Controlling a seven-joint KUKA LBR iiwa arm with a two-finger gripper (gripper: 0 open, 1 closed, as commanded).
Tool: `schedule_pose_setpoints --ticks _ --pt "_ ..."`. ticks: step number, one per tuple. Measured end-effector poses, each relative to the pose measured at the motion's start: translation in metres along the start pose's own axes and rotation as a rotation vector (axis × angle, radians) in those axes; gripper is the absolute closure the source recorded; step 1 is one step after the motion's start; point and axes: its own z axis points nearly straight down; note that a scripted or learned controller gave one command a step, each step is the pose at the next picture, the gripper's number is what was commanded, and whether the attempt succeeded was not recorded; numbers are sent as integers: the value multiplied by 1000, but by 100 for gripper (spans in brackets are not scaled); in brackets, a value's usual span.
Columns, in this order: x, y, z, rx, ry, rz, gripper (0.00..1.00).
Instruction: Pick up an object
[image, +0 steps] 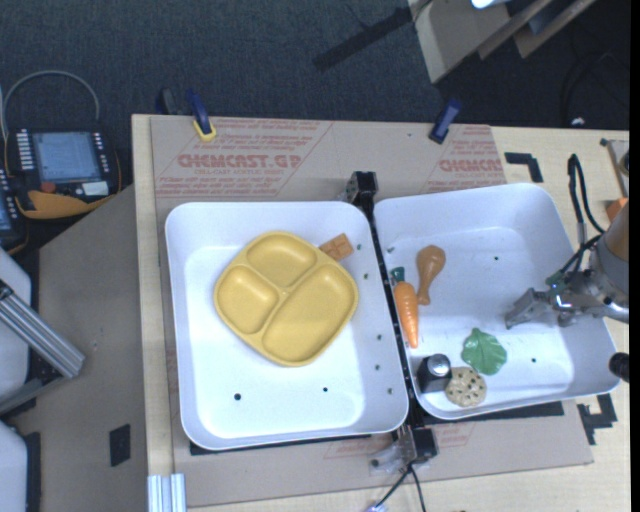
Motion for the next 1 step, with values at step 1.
schedule_pose_setpoints --ticks 1 --pt "3 3 45 -8 3 -3 0"
